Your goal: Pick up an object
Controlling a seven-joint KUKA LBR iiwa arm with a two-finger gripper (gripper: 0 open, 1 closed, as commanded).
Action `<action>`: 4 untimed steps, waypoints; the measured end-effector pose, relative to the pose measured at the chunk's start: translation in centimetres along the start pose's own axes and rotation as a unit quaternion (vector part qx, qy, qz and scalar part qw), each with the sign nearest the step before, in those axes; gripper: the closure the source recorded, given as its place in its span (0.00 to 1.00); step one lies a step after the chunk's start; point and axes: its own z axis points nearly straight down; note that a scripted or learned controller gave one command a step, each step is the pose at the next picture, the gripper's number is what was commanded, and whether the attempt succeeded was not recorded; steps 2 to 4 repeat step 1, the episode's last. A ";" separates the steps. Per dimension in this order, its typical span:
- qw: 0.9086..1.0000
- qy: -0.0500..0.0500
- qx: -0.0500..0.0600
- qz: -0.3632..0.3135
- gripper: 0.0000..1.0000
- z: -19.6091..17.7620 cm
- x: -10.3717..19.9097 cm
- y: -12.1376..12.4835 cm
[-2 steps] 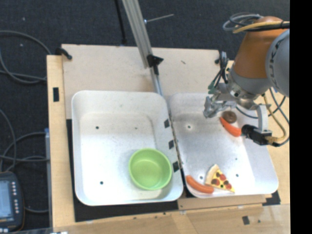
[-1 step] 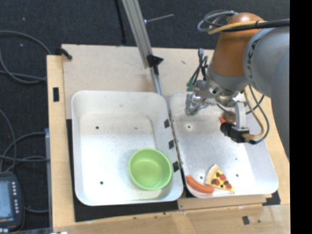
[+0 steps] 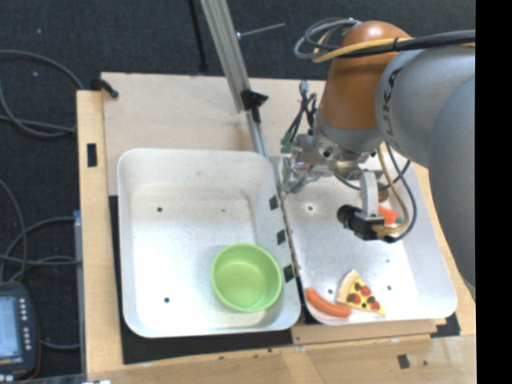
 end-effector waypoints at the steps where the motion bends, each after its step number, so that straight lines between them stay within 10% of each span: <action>1: 1.000 -0.001 0.000 0.000 1.00 0.6 5.1 0.6; 4: 1.000 -0.001 0.000 0.000 1.00 0.6 5.1 0.6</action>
